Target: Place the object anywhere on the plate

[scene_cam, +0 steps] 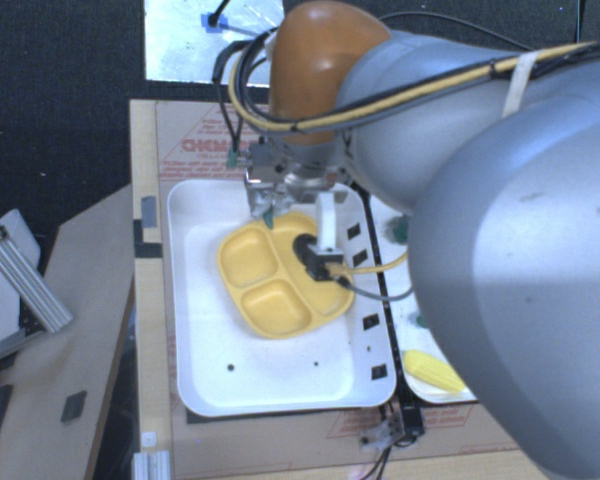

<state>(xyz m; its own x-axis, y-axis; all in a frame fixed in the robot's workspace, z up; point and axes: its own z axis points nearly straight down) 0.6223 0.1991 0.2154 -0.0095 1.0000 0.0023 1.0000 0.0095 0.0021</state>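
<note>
arm shell (520, 268): from my station I see smooth, rounded light grey casing, right of the orange band.
orange band (320, 58): glossy brownish-orange dome.
cables (430, 88): yellow and black lines along the grey casing, looping left of the orange band.
strap (520, 73): pale tie across the cables, well right of the orange band.
claw (270, 213): grey metal, just below the orange band.

Bare left bin (212, 353) floor beside plate (265, 286); arm (500, 228) overhead right.
</note>
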